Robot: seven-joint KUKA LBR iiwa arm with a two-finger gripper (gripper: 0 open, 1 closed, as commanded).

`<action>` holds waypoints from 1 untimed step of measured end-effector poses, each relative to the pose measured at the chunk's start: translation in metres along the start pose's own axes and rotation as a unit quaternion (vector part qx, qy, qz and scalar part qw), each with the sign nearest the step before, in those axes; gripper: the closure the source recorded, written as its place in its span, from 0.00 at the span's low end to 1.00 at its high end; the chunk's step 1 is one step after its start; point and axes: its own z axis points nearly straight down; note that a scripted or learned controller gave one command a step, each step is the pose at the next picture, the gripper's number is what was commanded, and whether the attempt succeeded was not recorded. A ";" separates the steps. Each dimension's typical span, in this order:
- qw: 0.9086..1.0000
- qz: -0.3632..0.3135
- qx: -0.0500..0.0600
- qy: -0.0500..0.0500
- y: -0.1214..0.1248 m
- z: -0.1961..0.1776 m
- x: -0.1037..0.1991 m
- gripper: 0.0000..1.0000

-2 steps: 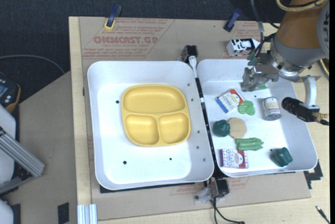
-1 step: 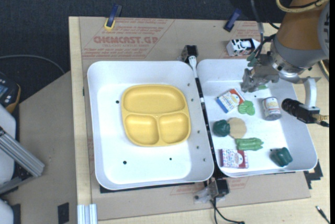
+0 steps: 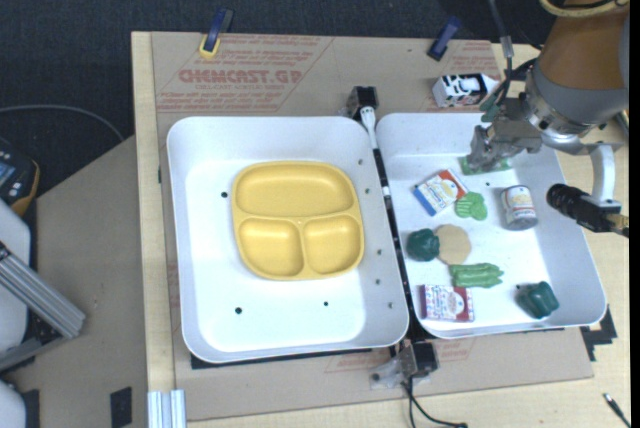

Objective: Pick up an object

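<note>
My gripper [image 3: 487, 154] hangs low over the far part of the right bin [image 3: 570, 246], below the grey wrist and orange band. A bit of green [image 3: 505, 159] shows right beside it; whether that is held I cannot make out. Just in front of the gripper lie a small blue, white and red box [image 3: 438, 192], a light green piece [image 3: 470, 207] and a small can [image 3: 518, 207]. Nearer the front sit a dark green ball [image 3: 423, 244], a tan disc [image 3: 454, 242], a green pickle-like toy [image 3: 476, 274], a red and white packet [image 3: 446, 302] and a dark green block [image 3: 538, 298].
The left bin [image 3: 200, 246] holds a yellow divided tray [image 3: 297, 218]. A black and white object [image 3: 465, 89] lies on the bench behind the right bin. Clamps [image 3: 212, 33] hold the cardboard at the far edge. A black arm part [image 3: 580, 206] overhangs the right bin's right side.
</note>
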 end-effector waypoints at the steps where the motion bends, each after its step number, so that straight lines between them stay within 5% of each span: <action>1: 1.000 -0.001 0.004 0.001 -0.011 0.014 0.012 1.00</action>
